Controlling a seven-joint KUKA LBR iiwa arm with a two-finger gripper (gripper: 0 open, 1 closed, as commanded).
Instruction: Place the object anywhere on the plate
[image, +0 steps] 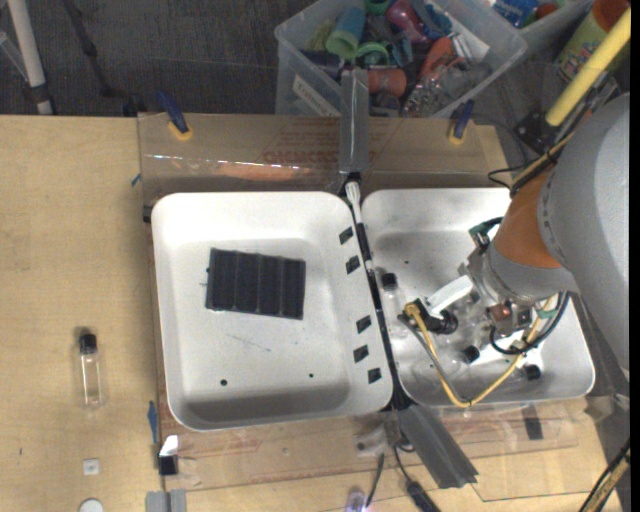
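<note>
The dark ridged plate (256, 283) lies bare in the left bin (180, 230); nothing rests on it, so placing is not yet done. The pincer (470, 335) is low in the right bin (420, 215), its state unclear, and no object is identifiable there.

The arm (590, 180) runs off the picture's right edge, and its bulk covers the right bin's (400, 215) far right corner. Beneath its wrist, the gripper (470, 335) is lost among cables, its shape unclear. Behind the right bin, a clear tub (300, 50) of jumbled items is cropped by the top edge.
</note>
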